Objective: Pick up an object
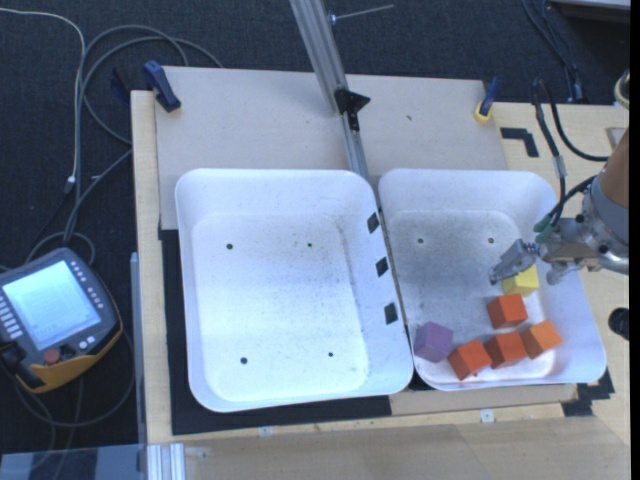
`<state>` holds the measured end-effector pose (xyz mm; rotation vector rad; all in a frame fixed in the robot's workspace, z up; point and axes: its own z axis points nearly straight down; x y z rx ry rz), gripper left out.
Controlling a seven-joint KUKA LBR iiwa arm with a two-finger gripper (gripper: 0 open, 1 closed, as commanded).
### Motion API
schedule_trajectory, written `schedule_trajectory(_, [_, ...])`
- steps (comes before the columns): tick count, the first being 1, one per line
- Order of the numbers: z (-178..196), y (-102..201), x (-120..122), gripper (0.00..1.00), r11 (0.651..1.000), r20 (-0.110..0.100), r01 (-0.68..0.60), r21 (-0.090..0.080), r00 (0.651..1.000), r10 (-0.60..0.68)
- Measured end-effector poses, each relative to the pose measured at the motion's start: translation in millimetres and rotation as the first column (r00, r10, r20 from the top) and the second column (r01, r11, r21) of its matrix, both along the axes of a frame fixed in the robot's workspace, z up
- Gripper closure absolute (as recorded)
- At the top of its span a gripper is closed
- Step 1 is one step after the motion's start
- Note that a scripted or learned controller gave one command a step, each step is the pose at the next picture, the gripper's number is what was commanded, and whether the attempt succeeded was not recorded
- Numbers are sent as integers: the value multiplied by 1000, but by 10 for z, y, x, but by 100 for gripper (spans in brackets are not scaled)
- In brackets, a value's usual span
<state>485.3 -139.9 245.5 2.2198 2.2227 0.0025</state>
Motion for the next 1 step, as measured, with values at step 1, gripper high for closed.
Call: schedule_trajectory(1, [-424,240,29,0,1000,-7,-1,2,1000,1])
